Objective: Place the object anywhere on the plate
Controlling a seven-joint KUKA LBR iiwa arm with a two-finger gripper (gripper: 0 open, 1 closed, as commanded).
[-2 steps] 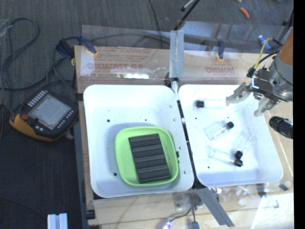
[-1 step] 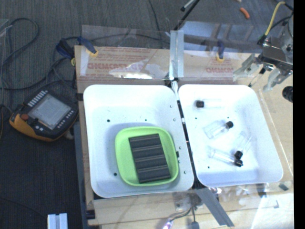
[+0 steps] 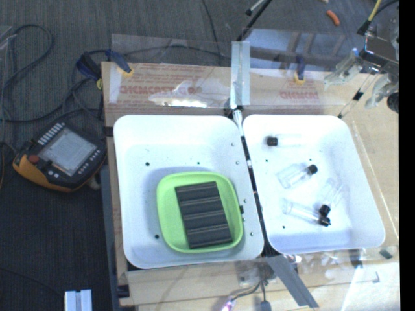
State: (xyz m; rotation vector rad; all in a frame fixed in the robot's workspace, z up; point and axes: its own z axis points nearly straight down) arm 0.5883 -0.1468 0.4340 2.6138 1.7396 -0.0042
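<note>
Camera view.

Surface (image 3: 382, 141) carrying two white bins side by side, rims touching at the centre. Left bin (image 3: 130, 173): one green plate (image 3: 167, 199), lying flat, set toward the near side. On the plate: a dark grey ribbed block (image 3: 204, 214), flat, wholly inside the rim, long side running front to back. Judged to be the task's object, and judged already placed.

Right bin (image 3: 363, 173): several clear vials with black caps, all lying on their sides and apart from one another. One small vial (image 3: 272, 141) near the far wall, one (image 3: 297, 173) mid-bin, one (image 3: 306, 210) nearer the front. Glass bodies faint against the white floor.

Gripper (image 3: 375, 52) at the far right, beyond the right bin, well apart from plate and block. Blurred and cut off by the frame. Open or closed: cannot tell. Nothing seen held.

Teach pendant (image 3: 61, 154) on the floor left of the surface, clear of the work.

Recommended handling of the step in hand, as a judgement only:
- Treat as a withdraw-and-verify step.
- Keep the arm high and away from the left bin.
- Avoid brushing the plate rim, which looks light enough to slide.
- Confirm no part of the block overhangs the rim.
</note>
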